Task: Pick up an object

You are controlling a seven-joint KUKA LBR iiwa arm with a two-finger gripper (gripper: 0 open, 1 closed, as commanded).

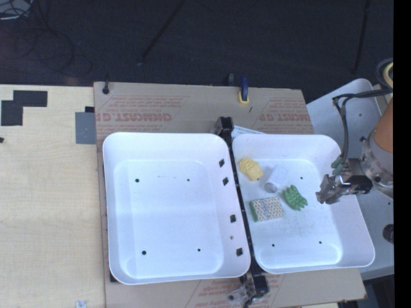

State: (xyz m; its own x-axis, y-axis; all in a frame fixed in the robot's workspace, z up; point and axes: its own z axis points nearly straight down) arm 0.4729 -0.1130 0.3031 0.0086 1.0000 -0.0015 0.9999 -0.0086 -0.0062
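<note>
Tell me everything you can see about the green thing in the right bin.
The green thing is small and bumpy, with a lobed, uneven outline; it looks like soft plastic or rubber. It lies flat on the floor of the right bin, in the middle part nearer the arm's side. A patterned flat square lies close beside it, and a small grey piece is nearby. The claw is near it but not touching.

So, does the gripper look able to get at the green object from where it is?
Probably yes. The gripper sits just right of the green object in the right bin, with bare bin floor between them. The patterned pad and yellow object lie further left, out of its path.
</note>
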